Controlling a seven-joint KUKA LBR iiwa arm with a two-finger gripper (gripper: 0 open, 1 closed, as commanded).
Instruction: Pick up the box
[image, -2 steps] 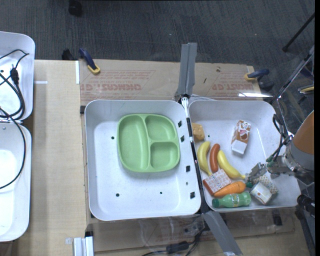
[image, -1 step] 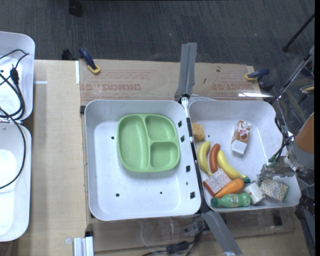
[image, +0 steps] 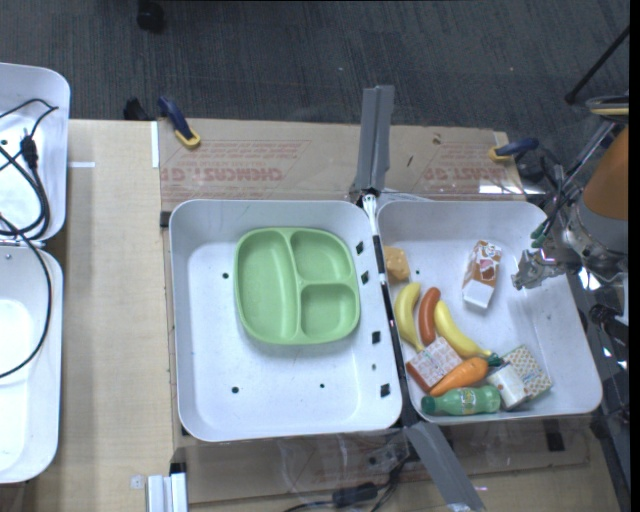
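**A:** Step in hand?

**B:** Approach, by my reading. The gripper (image: 530, 272) hangs over the right-hand side of the right bin (image: 470, 207), just beside the box (image: 482, 274) and apart from it. Nothing shows in its grip. I cannot tell whether it is parted or closed, as the view is too small and cluttered at the tip.

**A:** Where is the box?

**B:** Upper middle of the right bin, on the bare floor. The roll (image: 398, 264) is to its left and the bananas (image: 455, 330) are nearer the camera. It touches neither, with free floor on all sides.

**A:** Orientation?

**B:** It seems to lie flat. The long axis runs far-to-near across the bin, with the far end tipped slightly right. The orange-printed end points to the far wall and the plain white end towards the camera. The short sides face left and right.

**A:** What does the next move call for?

**B:** My judgement is a short shift left to centre over the box, then the wrist turned so the jaws close across the narrow width, then a straight descent. Lifting is not yet begun.

**A:** Any ambiguity?

**B:** Yes. A red patterned carton (image: 433, 362) and a checked packet (image: 527, 368) sit in the near pile, crowded by the carrot (image: 462, 375). The isolated box is nearest the gripper, so I take it as the target.
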